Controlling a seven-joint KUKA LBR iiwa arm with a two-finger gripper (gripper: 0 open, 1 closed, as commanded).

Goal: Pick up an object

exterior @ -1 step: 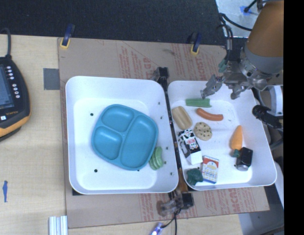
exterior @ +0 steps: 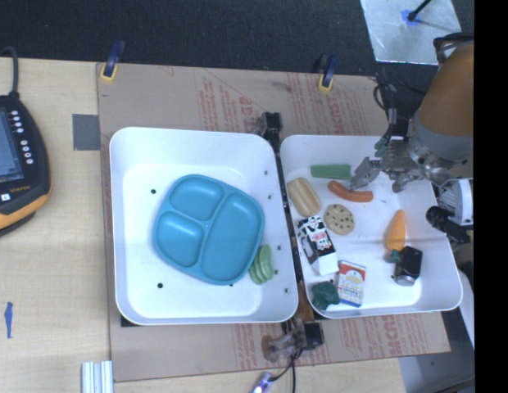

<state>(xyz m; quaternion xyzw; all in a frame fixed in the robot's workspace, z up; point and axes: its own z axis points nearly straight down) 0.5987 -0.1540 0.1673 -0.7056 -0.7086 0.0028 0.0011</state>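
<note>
Sausage (exterior: pixel 350 192) lies just below my gripper (exterior: pixel 383 170), its long axis running left to right across the right bin (exterior: pixel 438 297); I cannot tell my grip state.

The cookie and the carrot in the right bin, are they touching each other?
Apart. The camera view shows bare white bin floor between the cookie and the carrot, which lies further to the right.
</note>
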